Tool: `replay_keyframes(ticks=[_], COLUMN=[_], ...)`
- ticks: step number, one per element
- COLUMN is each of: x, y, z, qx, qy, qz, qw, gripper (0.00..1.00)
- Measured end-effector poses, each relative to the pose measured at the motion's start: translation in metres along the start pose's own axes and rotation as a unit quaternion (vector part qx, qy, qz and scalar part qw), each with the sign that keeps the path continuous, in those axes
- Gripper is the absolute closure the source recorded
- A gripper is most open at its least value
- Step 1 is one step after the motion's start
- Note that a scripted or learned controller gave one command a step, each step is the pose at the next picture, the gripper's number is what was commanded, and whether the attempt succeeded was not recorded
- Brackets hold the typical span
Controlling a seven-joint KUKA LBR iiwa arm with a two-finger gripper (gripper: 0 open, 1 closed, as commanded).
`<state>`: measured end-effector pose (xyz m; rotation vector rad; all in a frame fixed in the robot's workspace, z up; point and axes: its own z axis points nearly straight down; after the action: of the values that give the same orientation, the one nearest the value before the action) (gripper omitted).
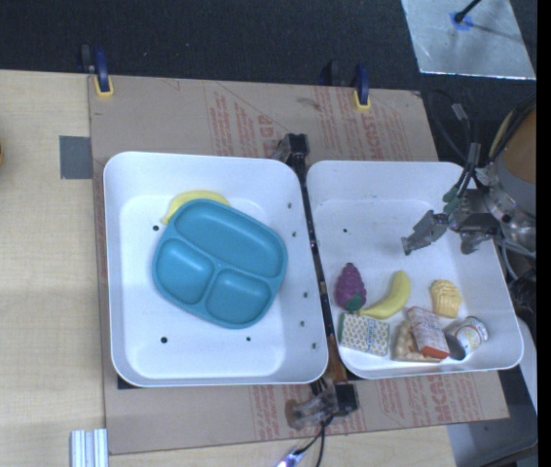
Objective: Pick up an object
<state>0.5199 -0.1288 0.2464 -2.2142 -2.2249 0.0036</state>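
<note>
Arm reaching in from right, gripper [448, 230] tilted down-left, its fingers spread apart, holding nothing

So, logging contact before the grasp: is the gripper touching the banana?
Apart. The camera view shows bare white bin floor between the gripper and the banana, which lies lower in the right bin.

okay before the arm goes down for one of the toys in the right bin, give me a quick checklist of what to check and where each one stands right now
1. Pincer holding nothing: ok, it is above the right bin.
2. Pincer open: ok, fingers spread.
3. Targets available: ok, banana, grapes and others along the near wall.
4. Pincer over a target: not ok, bare floor below it.
5. Targets spaced for a clean grasp: not ok, banana touches grapes.
6. Blue tray out of the way: ok, in the left bin.
</note>
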Motion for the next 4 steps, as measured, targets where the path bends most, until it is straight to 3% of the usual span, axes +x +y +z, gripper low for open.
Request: replay_keyframes(ticks=[1,2,3,4], x=[-0.079,-0.045,-0.047,0.031], y=[-0.030,-0.043,-0.042,-0.010], z=[0.089,0.147,0.136,0.058], qx=[0.000,-0.002,-0.003,0.000], qy=[-0.001,-0.001,-0.003,0.000], qz=[0.000,0.000,-0.001,0.000], qw=[1.0000,1.0000,1.0000,1.0000], gripper=[0.00,0.00,1.00,1.00])
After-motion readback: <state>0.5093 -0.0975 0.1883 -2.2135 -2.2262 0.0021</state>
